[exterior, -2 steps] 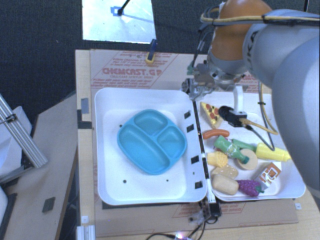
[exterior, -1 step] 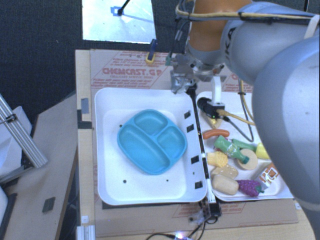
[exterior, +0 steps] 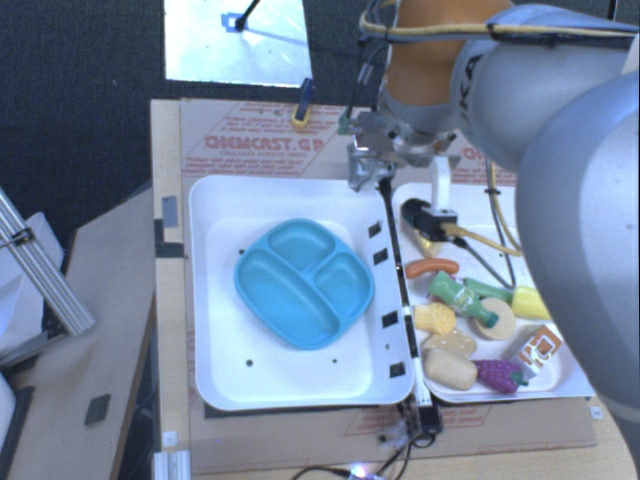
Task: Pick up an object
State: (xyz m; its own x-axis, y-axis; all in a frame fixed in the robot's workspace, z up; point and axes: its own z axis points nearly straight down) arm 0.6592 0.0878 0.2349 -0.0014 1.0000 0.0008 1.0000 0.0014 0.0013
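My gripper (exterior: 362, 173) hangs over the far end of the divider between the two bins, with nothing visible in it. The right bin (exterior: 570, 373) holds toy food well nearer the camera than the gripper: a red sausage (exterior: 432, 266), a green bottle (exterior: 463, 299), a corn cob (exterior: 434, 318), a yellow piece (exterior: 530, 303), a round tan slice (exterior: 497, 324), a pale bread roll (exterior: 450, 370), purple grapes (exterior: 497, 373) and an orange-and-white carton (exterior: 541, 348). A blue divided plate (exterior: 303, 281) lies in the left bin (exterior: 215, 368).
The grey arm with its orange band (exterior: 440, 38) covers the upper right and hides part of the right bin. Black clips (exterior: 381, 258) line the divider between the bins. A cardboard sheet (exterior: 262, 143) lies under the bins at the back.
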